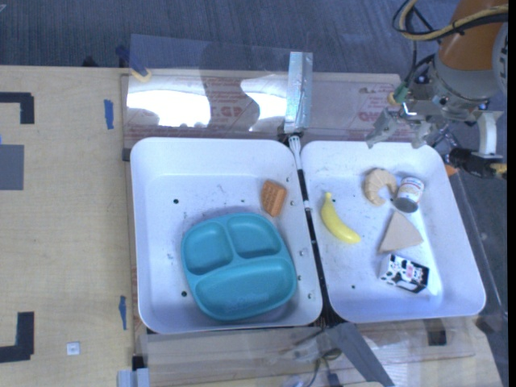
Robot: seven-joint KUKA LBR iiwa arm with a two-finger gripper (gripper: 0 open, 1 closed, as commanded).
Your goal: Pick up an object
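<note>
two white bins: banana (339,220), can (409,193), croissant (377,185); claw (401,126) spread wide above, gripping nothing.

arm (476,31): cut off by the top and right edges
gripper (401,127): too small and blurry, can't make out the fingers
small can (409,193): label unreadable

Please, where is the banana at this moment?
The banana lies in the right bin, near its left wall, left of the croissant and the tan wedge.
</note>
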